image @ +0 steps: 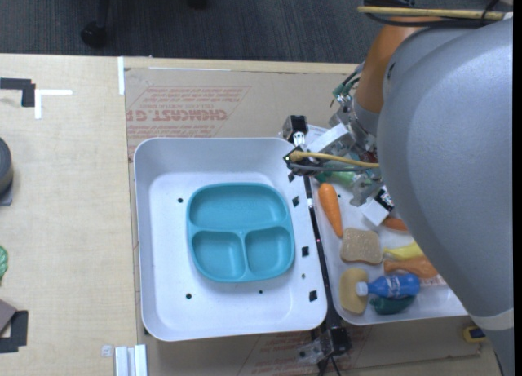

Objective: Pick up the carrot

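A: Fig. 1, as I read it from the remote station. Start at the gripper?

B: The gripper sits at the upper-left corner of the right bin, under the grey arm with its orange band. I cannot tell from my screen how it is set; cables and brackets clutter that spot. I see nothing clearly between its parts.

A: And the carrot?

B: The carrot lies just below the gripper, in the right bin, close against the wall it shares with the left bin. It points down and slightly right, thick end nearest the gripper, green top reaching toward the tool. I cannot tell whether the 2 touch.

A: What lies further out?

B: Below the carrot, a slice of bread. Below that, a tan piece beside a blue bottle lying on its side over something dark green. Right of the bread, a yellow piece and an orange piece, both partly hidden by the arm.

A: To the gripper's left?

B: The left bin, holding 1 teal divided plate with 3 compartments, well apart from the gripper. Both bins rest on brown cardboard; a pale wooden benchtop lies beyond.
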